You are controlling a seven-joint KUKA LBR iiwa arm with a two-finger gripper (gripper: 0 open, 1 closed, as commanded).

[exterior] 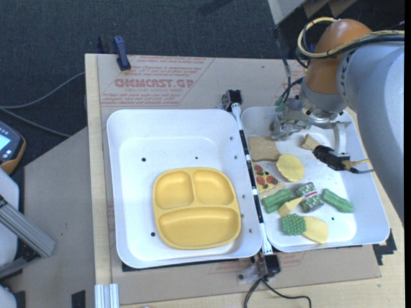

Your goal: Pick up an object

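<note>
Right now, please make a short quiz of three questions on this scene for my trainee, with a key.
1. True or false: the yellow divided tray lies in the left bin.
2. Which bin holds the pile of small toy food items? A) left bin B) right bin C) both
3. Fill in: the tool hangs over the ____ end of the right bin, beside the tan bread slice.

Key:
1. True. The tray has three compartments and sits near the middle of the left bin.
2. B. The green pieces, such as the green bean, and the yellow round slice all lie there.
3. Far (top of the view).
</note>
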